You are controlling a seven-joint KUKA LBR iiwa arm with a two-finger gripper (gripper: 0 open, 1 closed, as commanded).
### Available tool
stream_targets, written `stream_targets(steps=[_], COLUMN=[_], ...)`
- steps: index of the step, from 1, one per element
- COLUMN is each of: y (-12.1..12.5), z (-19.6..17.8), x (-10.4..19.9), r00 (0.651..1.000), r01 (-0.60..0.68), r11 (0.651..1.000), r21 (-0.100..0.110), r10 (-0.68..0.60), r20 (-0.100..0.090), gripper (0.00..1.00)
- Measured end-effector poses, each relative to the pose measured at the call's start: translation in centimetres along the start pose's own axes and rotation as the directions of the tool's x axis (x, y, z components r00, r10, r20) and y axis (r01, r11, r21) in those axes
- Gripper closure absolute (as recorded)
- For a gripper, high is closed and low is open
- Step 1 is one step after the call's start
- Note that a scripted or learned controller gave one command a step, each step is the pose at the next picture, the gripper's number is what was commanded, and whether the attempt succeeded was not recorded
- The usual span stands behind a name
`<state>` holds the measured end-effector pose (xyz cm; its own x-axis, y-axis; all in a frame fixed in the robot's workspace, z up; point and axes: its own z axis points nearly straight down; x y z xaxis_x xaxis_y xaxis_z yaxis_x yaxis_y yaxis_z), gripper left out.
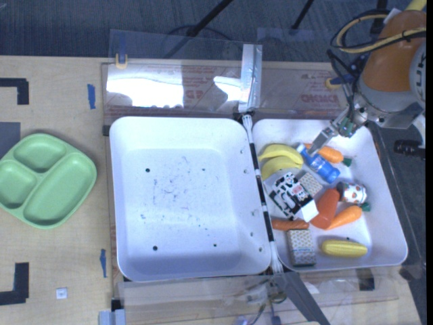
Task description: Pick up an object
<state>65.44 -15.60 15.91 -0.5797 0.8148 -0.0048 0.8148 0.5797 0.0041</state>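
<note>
Pale wooden bench (54, 80) is seen from above, bearing two shallow white bins side by side. The jaws (323, 138) are held low over the upper part of the right bin (389, 215); whether they are parted or closed cannot be told, and nothing is seen gripped between them. Just below and left of the jaws a blue bottle (319, 165) is found, its long axis slanted from upper left to lower right, with a banana (279, 157) beside it. A short descent toward the lower left is judged sufficient to reach either. Further out, an orange carrot (344, 217) and a yellow corn cob (344, 248) are laid. The left bin (183, 188) and a green divided plate (44, 179) are placed well apart from the arm.
</note>
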Motion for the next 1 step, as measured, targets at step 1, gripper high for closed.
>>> stream_targets(steps=[1], y=[-1.5], z=[7.22], x=[-2.6], r00=[0.997], r01=[-0.08], r11=[0.997], r21=[0.002], r10=[0.08], r20=[-0.002], gripper=[0.0])
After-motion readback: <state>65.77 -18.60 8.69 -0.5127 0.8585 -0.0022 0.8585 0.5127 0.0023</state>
